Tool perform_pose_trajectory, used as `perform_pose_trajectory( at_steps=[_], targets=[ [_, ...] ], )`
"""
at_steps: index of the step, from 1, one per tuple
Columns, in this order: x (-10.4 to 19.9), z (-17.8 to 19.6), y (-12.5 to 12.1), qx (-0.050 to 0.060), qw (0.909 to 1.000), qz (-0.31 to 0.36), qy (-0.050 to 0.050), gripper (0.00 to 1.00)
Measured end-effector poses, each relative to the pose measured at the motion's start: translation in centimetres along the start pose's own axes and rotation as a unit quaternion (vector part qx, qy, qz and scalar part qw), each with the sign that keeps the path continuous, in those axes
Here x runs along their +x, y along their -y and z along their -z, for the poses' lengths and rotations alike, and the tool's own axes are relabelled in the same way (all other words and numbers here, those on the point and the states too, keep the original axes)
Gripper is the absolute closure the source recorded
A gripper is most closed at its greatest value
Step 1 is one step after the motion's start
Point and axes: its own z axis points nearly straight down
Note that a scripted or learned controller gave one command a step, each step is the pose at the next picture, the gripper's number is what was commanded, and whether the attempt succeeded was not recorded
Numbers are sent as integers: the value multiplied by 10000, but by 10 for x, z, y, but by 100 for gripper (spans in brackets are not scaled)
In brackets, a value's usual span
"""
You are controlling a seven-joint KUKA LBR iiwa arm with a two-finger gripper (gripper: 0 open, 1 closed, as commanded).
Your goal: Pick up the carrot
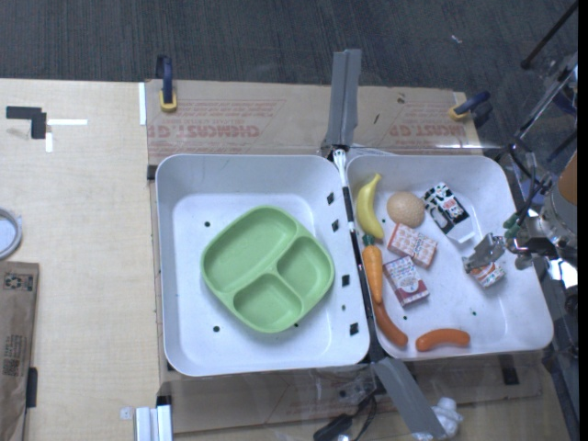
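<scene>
Heads up: slim orange carrot (372, 272) sits in right white bin (514, 333), hugging left wall, just below yellow banana (368, 205). Long axis runs top-to-bottom. Gripper (487, 265) at bin's right side, so carrot lies well left. Fingers: you can't tell open or closed.

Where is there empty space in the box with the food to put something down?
In the right bin, bare floor lies between the small boxes, the sausage and the tool. It is crowded along the left wall: banana, carrot and a second sausage lie in a line.
</scene>
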Motion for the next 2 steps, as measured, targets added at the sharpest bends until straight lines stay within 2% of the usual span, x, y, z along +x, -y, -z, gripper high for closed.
perform_pose_trajectory(
  at_steps=[1,2],
  targets=[
    [74,-82,-8,12,9947,-1024,-2,0],
    [84,-101,-19,-21,9988,-487,4,0]
  ],
)
